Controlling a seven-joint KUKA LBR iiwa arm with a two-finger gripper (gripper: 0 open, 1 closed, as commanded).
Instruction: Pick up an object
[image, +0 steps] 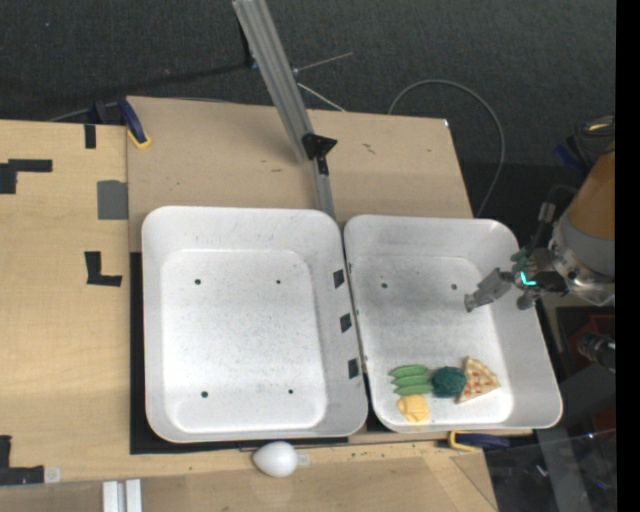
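Note:
The right bin (440, 240) holds a small cluster near its front edge: a green pea pod (409, 376), a dark green broccoli piece (448, 380), a pizza slice (479, 380) and a yellow piece (413, 407). My gripper (490, 290) hangs at the right bin's right side, above and behind the cluster. One grey finger points left and down over the bin floor. Nothing shows between the fingers.
The left bin (240, 320) lies beside the right one. A white egg-shaped object (276, 459) rests on the bench in front of the left bin. A slanted metal pole (285, 85) rises at the back between the bins.

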